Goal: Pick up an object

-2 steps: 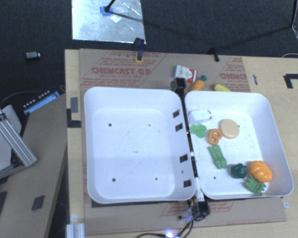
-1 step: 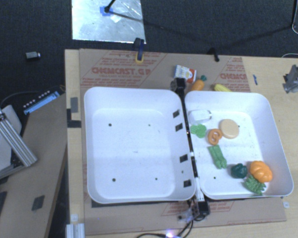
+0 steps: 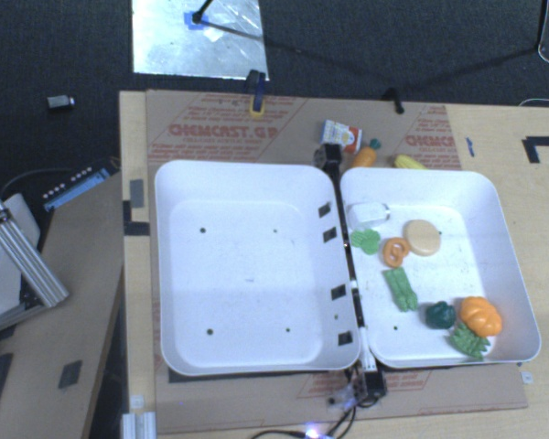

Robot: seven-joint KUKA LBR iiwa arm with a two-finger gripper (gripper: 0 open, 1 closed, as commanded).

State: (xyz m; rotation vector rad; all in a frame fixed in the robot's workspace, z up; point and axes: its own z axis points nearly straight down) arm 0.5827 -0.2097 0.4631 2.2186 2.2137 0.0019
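Several toys (image 3: pixel 422 238) lie in right bin (image 3: pixel 508 245).

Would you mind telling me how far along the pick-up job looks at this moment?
Nothing looks done yet. The toys, including the orange pepper, tan disc and green strip, all lie in the right bin. Nothing is in hand; the whole pick is left.

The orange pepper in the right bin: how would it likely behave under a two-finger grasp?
The orange pepper looks rounded and glossy, so it may slip or roll. It probably is light, a toy. The leafy green piece touching it may shift too.
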